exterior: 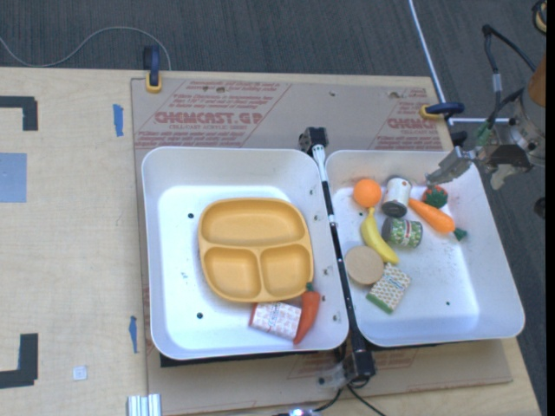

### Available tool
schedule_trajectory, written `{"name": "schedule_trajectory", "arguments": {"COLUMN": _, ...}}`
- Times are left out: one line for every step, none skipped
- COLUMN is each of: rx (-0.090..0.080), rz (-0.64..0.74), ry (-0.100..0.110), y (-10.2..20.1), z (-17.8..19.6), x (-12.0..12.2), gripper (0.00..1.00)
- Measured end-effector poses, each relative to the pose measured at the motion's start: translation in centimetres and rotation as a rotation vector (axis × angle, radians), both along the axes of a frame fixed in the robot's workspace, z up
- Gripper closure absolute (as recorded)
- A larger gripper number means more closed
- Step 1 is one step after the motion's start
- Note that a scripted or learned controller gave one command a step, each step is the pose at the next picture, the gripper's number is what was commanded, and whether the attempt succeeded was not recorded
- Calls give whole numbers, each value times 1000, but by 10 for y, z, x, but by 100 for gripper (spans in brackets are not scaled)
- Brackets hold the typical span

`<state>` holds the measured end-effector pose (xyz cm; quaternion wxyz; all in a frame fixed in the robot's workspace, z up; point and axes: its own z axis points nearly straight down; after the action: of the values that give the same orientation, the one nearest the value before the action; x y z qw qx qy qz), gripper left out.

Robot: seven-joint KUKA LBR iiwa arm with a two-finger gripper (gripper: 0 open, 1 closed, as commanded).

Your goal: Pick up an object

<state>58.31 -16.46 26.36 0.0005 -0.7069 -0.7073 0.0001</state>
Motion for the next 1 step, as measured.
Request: {"name": "schedule_trajectory", "arguments": {"rx": 1, "rz": 0, "ry": -1, "y": -19, "z": -163, "x": -23, "gripper": 0}}
